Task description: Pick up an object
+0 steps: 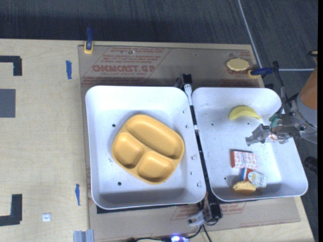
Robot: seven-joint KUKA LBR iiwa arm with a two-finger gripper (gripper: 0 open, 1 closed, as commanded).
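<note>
In the right bin [287, 185] lie a yellow banana [244, 113] at the back, a red and white box [243, 159] in the middle, and a small blue and yellow carton [255, 177] with a tan bread-like piece [245, 187] at the front. My gripper [256, 134] hangs over the right half of this bin, between the banana and the red and white box. It is open, with nothing between its fingers. It sits above and to the right of the box, apart from every object.
The left bin [101, 105] holds a large yellow compartment tray [147, 147]. A black divider [196, 135] runs between the bins. A tan disc [237, 64] and a blue clamp [260, 71] sit on the board behind the right bin.
</note>
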